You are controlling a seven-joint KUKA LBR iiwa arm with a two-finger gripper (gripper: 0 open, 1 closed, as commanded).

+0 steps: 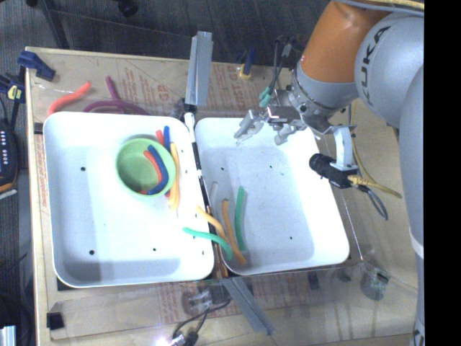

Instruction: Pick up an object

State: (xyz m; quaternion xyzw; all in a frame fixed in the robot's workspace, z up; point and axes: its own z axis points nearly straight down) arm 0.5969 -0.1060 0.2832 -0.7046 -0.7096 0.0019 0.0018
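My gripper [266,131] hangs over the far edge of the right bin [317,222], its two fingers spread open with nothing between them. A dark green stick [240,218] and orange sticks [227,228] lie near that bin's front left corner, well below the gripper. A teal stick [207,236] and a yellow stick [207,217] rest across the rims between the two bins. In the left bin [79,215] stands a green bowl [137,168] with red, blue, green and yellow sticks draped over its right side.
On the bench behind the left bin lie a red stick [69,97] and a purple stick [114,104]. A grey metal bar [199,67] stands upright behind the gap between the bins. A blue clamp [34,63] sits at the far left corner.
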